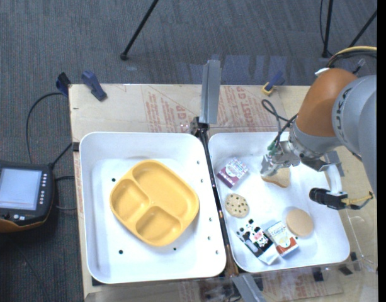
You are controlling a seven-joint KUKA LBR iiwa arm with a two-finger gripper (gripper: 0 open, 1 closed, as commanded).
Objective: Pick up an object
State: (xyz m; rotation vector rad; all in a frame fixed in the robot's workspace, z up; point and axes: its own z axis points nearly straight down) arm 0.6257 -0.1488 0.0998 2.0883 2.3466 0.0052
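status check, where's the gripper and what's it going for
Gripper low in right bin, over tan wedge-shaped piece. Nothing seen held. Purple packet close beside it; cookie nearer the front.

Tan object (279, 179) partly under end effector (272, 163)

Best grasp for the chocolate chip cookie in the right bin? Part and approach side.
Probably straight from above, fingers closing across opposite edges of the cookie. It is a round disc lying flat on the right bin floor, so no side face stands up to grip. It sits apart from the purple packet and the cow-print carton, leaving finger room all round.
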